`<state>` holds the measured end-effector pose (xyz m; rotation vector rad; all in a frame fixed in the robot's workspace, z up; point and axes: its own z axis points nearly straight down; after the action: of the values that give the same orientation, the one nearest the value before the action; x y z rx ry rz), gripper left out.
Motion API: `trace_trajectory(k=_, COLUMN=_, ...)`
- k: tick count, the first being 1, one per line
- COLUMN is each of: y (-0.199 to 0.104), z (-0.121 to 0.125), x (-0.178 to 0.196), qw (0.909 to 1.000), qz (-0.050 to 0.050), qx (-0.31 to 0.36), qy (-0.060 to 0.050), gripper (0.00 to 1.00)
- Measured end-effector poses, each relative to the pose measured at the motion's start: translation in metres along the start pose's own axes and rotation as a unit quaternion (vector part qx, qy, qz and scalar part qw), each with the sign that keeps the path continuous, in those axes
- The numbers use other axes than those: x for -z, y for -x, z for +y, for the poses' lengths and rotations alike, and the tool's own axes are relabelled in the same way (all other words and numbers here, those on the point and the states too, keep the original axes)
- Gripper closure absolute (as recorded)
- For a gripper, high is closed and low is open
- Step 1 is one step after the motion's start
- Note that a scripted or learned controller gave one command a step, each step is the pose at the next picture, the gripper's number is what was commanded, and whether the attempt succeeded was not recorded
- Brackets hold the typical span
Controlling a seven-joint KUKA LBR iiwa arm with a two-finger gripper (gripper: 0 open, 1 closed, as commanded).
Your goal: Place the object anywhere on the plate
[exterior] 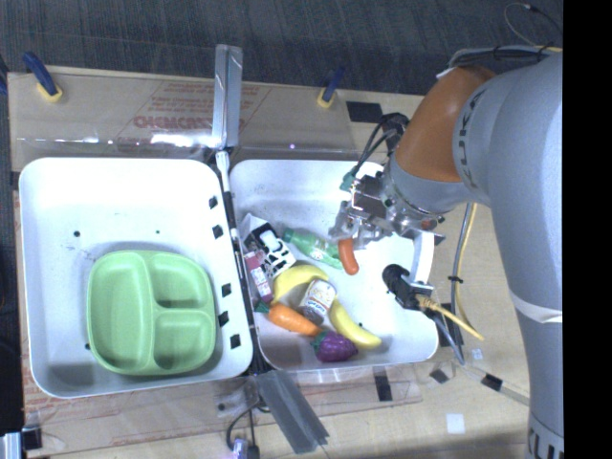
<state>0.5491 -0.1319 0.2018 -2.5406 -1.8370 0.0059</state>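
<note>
A light green divided plate (pixel 93 306) lies in the left bin (pixel 57 199), toward its front. Over the middle of the right bin (pixel 296 185) my gripper (pixel 344 240) points down and left. It is shut on the top end of a small orange-red sausage-shaped piece (pixel 349 259), which hangs from between the fingers just above the bin floor. The gripper and the piece are well to the right of the plate, across the wall between the bins.
Several toy foods lie in the right bin's front left: a yellow banana (pixel 349 328), a carrot (pixel 292 319), a purple piece (pixel 335 348), a small can (pixel 318 298), a green item (pixel 311 245) and a black-and-white box (pixel 274 250). A blue clamp (pixel 43 77) stands at the back left.
</note>
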Motion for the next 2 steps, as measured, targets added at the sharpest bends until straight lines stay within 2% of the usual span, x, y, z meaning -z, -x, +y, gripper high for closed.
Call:
trace_trajectory(k=1, y=-0.070, z=-0.033, x=-0.012, qw=0.9998, qz=-0.001, qx=-0.019, qy=0.000, gripper=1.00)
trace_trajectory(k=2, y=-0.157, z=-0.048, x=-0.011, qw=0.9989, qz=-0.001, qx=0.047, qy=0.002, gripper=1.00)
